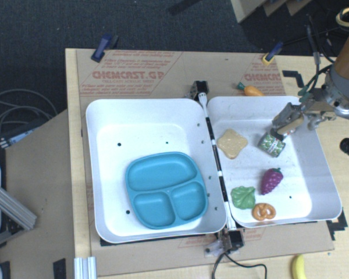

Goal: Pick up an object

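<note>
On the cardboard-topped bench (163, 74), in the right bin (320, 156) toward its far edge, our gripper (282, 129) hangs just above a small green can (271, 144), its grip unreadable, so we should descend centred before closing.

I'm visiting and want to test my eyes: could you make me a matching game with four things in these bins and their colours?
Things:
1. divided plate
2. bunch of grapes
3. pretzel
4. slice of bread

Colours:
A. purple
B. pale tan
C. light blue
D. orange-brown

Pairs: 1-C, 2-A, 3-D, 4-B
</note>
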Controlling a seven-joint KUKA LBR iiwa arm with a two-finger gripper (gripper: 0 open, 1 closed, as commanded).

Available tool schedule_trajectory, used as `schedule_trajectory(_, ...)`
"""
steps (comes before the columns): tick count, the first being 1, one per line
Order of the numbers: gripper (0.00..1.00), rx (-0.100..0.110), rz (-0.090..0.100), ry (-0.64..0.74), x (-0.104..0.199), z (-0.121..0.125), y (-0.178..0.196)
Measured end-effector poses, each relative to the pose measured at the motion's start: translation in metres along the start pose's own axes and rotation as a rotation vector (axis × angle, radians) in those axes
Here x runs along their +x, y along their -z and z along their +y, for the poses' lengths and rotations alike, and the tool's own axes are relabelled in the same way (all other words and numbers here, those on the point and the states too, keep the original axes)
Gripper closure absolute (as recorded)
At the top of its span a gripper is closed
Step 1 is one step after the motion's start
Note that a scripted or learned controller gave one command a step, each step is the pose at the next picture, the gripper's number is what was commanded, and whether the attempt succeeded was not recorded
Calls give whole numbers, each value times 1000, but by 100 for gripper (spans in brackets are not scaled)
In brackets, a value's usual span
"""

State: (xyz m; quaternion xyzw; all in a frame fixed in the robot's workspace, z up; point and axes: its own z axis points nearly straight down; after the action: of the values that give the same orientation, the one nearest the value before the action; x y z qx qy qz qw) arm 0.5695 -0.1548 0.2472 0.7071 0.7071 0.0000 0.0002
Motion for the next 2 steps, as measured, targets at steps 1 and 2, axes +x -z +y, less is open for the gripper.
schedule_trajectory(1,0,0,0,0,0,-37,-163)
schedule_trajectory(2,0,3,2,-1,11,-91,-163)
